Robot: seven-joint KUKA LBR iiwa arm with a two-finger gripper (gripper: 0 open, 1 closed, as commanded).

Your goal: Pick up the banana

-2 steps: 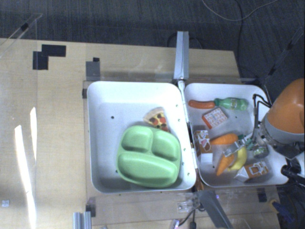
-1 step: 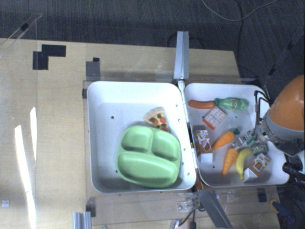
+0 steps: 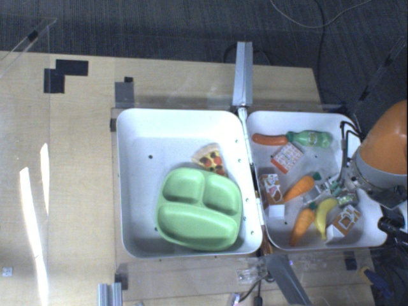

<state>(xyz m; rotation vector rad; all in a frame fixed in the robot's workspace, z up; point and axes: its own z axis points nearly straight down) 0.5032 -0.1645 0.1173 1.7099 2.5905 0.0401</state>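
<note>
Banana (image 3: 324, 215) lies in the right-hand bin (image 3: 299, 242), near its front right corner, as you look across the table (image 3: 76, 190) from left to right. You pass first the left bin (image 3: 137, 171), carrying a green divided tray (image 3: 201, 207) with a slice of toy pizza (image 3: 211, 159) behind it. Crossing the shared wall, you meet a red sausage (image 3: 270, 139), a green bottle (image 3: 310, 138), small printed cartons (image 3: 287, 157) and two carrots (image 3: 299, 188), the nearer one (image 3: 302, 224) lying just beside the banana's left flank. A small box (image 3: 347, 220) sits at its right. The hand (image 3: 341, 190) hangs just behind and to the right of the fruit, under the orange band of the arm (image 3: 387, 142); you cannot tell from here whether it stands apart or together, and nothing is seen clamped in it. To do the pick well, you would likely bring the hand forward and a little left, centre it across the banana's narrow width, and keep clear of the carrot and the box crowding either side.
</note>
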